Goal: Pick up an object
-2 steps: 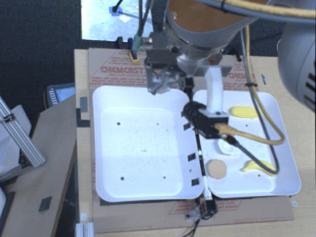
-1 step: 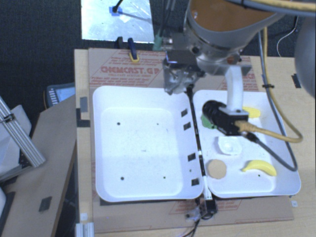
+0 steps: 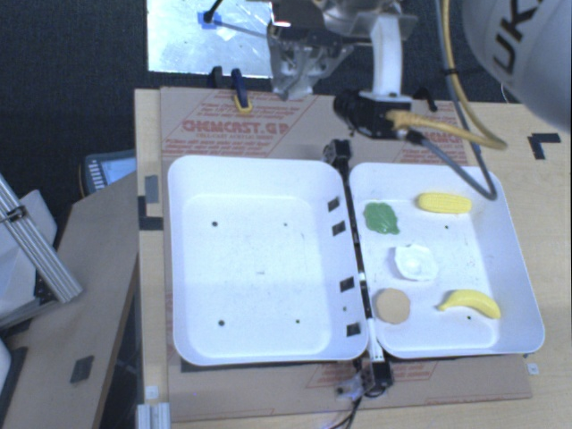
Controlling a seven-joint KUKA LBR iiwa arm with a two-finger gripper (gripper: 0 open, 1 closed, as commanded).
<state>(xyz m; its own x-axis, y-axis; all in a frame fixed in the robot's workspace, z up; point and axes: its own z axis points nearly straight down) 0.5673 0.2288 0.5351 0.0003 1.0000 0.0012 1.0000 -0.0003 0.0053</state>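
Claw hangs over the worktop behind the bins w/ nothing in it, can't tell how far open; right bin has the banana near its front edge, prob light, stiff plastic, slick, so grab mid-body across the curve.

Bright overhead light, white bins glary, pic slightly soft.

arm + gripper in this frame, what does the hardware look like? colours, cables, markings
The arm has a light grey, rounded shell with large dark lettering, partly cut off by the frame edge. The gripper is a metallic silver-grey assembly, blurred here, so fine detail is unclear. A white bracket sits beside it above a black fitting. A yellow cable and a grey cable trail over the bench.
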